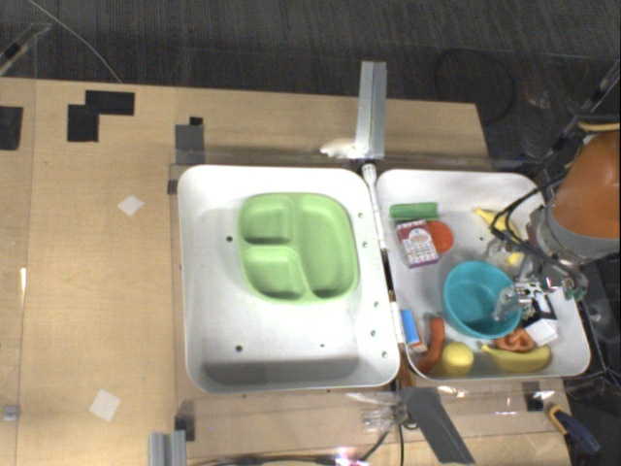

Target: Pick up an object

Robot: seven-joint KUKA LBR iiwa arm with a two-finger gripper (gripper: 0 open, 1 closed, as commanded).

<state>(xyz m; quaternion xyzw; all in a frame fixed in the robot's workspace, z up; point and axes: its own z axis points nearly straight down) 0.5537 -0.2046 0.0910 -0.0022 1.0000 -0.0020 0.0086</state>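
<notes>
Robot arm (582, 207): rounded orange band above a grey cylindrical wrist. Black and yellow cables run along its left side. The claw (519, 299) is a small metallic assembly with black and white parts.

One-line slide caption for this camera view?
Gripper over teal bowl in cluttered right bin; green tray in left bin.

Tray (296, 246) in left bin (209, 289).

text: none I can read | small red-and-white carton (417, 243) up-left of my jaws: print too blurred | bench (87, 260): no legible marks
</notes>
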